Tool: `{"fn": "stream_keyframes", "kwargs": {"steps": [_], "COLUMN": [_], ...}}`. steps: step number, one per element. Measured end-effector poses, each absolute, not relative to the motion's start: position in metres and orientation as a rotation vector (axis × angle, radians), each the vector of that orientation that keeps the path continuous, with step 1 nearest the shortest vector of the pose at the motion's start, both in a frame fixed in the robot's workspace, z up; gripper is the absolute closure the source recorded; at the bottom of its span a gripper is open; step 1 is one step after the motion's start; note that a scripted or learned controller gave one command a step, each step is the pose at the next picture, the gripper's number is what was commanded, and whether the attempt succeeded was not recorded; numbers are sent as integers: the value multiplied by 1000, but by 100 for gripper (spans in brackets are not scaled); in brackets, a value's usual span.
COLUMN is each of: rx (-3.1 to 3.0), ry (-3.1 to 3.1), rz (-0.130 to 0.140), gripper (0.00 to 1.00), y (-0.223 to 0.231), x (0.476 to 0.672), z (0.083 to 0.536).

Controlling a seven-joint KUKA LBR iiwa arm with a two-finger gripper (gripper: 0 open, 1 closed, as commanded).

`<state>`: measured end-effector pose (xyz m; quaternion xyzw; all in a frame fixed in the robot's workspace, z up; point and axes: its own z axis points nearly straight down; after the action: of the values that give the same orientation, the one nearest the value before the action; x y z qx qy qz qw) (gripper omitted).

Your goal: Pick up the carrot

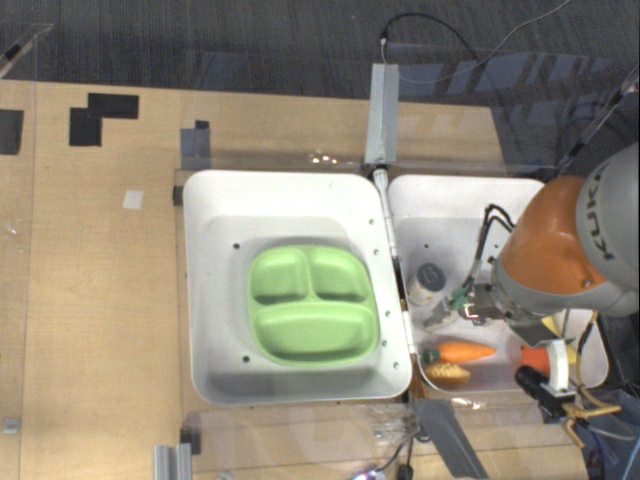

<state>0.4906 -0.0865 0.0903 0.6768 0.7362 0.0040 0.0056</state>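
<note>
The carrot (467, 351) is orange with a small green end on its left, and it lies lengthwise near the front wall of the right bin (440, 230). My gripper (452, 308) hangs from the orange-banded wrist just behind the carrot and a little to its left. It sits low over the bin floor, apart from the carrot. Nothing shows between its tips.
A yellow-brown food item (448, 372) lies right in front of the carrot at the bin's front corner. A small grey round object (430, 276) sits behind the gripper. An orange-red item (534, 356) lies right of the carrot. The left bin (215, 268) holds a green divided plate (312, 303).
</note>
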Motion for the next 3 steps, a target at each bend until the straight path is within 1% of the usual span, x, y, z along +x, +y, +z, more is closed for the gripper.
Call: {"fn": "stream_keyframes", "kwargs": {"steps": [1,2,3], "rx": [2633,2379,2247], "ry": [1716,2035,2190], "rz": [-2,9,15], "gripper": [0,0,0], "y": [-145,-96,-112], "x": [486,489,501], "z": [120,90,90]}}
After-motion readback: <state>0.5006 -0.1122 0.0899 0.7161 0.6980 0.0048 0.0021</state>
